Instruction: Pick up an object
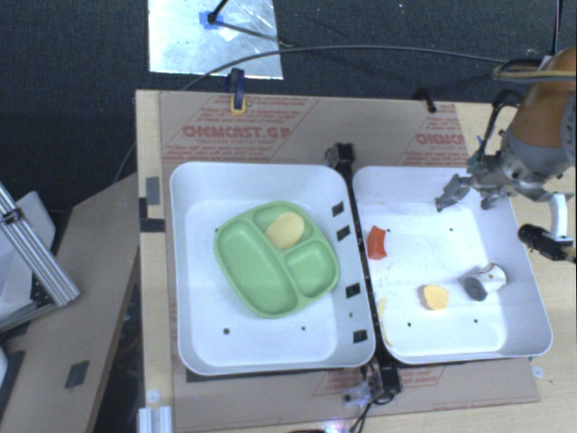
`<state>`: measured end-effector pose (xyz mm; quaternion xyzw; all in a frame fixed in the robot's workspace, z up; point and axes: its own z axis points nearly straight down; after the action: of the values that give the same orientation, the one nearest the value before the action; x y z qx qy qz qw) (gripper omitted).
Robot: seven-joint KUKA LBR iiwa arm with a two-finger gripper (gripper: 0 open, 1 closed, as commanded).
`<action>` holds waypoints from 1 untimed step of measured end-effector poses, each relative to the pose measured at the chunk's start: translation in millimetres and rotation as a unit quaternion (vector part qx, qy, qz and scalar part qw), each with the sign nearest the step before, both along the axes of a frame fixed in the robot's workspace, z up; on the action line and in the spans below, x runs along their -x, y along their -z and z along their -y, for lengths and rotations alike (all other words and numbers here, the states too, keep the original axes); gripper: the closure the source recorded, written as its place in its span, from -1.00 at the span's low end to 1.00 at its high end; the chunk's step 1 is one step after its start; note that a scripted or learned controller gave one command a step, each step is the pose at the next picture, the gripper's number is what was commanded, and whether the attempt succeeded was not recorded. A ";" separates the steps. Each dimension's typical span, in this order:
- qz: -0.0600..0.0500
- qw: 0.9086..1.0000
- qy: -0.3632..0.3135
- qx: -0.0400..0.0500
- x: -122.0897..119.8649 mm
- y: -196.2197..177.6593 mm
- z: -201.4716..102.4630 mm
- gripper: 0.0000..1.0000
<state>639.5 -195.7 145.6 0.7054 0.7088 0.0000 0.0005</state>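
Note:
My gripper [469, 198] hangs over the far part of the right bin [505, 242], its two fingers spread apart and open with nothing between them. Below it on the bin floor lie a red piece [376, 242] near the left wall, a small yellow piece [435, 297] toward the front, and a grey and white object [482, 282] to the right of that. All three lie apart from the gripper.
The left bin [207, 242] holds a green divided plate [261, 278] with a yellow lump [286, 231] in its far compartment. A black divider [356, 260] runs between the bins. The grey arm with its orange band [541, 115] enters from the right.

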 end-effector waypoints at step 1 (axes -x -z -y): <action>0.002 1.000 -0.001 0.001 -1.3 -12.7 0.2 1.00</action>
<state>640.8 -196.0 158.4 0.7049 0.7093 0.0014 0.0026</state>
